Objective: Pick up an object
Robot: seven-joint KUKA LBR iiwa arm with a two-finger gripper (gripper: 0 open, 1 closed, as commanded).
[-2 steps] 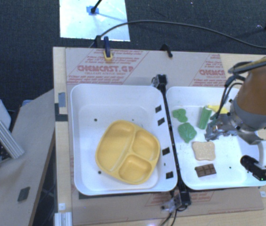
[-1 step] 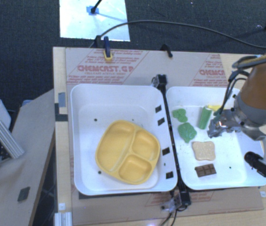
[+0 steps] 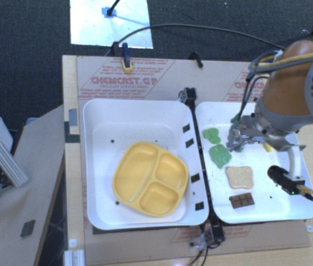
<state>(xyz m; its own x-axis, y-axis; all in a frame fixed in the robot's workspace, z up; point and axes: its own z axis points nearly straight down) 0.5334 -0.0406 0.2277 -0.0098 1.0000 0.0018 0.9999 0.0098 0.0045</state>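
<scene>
The right bin (image 3: 262, 212) holds a small green leafy piece (image 3: 211, 134), a larger green leafy piece (image 3: 220, 155), a slice of toast (image 3: 239, 177) and a brown chocolate bar (image 3: 241, 200). My gripper (image 3: 235, 142) hangs low over the right bin's middle. It is just right of the two green pieces and above the toast. Nothing shows in its grasp. The grey arm with its orange band (image 3: 289, 87) reaches in from the right.
The left bin (image 3: 98, 148) holds a yellow divided plate (image 3: 151, 177). A black-clipped divider (image 3: 192, 143) runs between the two bins. A blue and yellow clamp (image 3: 126, 57) sits on the board behind the left bin.
</scene>
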